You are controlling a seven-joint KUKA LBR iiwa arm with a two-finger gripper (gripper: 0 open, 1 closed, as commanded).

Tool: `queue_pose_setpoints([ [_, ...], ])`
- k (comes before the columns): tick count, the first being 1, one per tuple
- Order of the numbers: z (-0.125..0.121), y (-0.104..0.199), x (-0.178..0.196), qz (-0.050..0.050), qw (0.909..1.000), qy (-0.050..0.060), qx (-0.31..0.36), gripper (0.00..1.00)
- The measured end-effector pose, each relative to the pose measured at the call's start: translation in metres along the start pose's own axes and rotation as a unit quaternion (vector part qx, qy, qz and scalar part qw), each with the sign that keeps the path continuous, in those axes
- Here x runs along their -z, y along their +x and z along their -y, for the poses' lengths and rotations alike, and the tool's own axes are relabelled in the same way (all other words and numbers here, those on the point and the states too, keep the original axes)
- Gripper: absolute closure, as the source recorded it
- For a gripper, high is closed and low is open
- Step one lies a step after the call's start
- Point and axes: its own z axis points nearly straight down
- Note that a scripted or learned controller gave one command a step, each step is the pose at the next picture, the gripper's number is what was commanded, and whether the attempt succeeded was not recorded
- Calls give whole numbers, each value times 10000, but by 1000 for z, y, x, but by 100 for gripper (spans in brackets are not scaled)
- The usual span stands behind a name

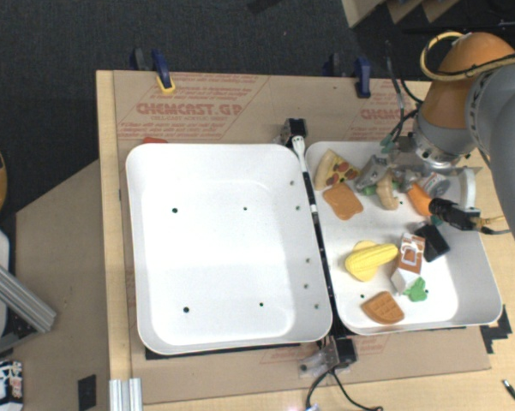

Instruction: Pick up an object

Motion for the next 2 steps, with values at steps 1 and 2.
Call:
queue_pose_setpoints([
  [1, -7, -16, 4, 1, 9999, -118, 58, 0],
  [2, -7, -18, 15, 3, 9999, -131, 49, 100],
])
